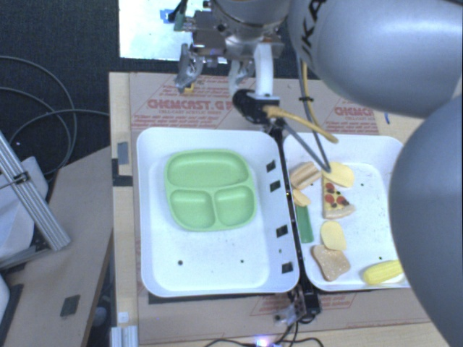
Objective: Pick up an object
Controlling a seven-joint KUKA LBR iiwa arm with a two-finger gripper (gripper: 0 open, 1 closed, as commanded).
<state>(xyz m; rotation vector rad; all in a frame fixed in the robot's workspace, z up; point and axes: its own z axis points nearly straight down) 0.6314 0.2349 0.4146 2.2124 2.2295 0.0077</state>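
Note:
My gripper (221, 78) hangs high over the bench's far edge, beyond the left bin (152, 215), with the arm filling the upper right. Its fingers (188, 69) stand apart with nothing between them. The right bin (387, 150) holds toy food: a bread roll (304, 173), a yellow chip (341, 174), a pizza slice (336, 202), a green strip (304, 224), a pale yellow disc (333, 234), a toast piece (331, 262) and a yellow corn cob (381, 271). A green divided plate (211, 189) lies in the left bin.
A black divider with clips (288, 208) runs between the two bins. Yellow and black cables (307, 125) hang from the wrist over the right bin's far corner. Cardboard (166, 103) lies under the bins. A metal rail (29, 194) stands at the left.

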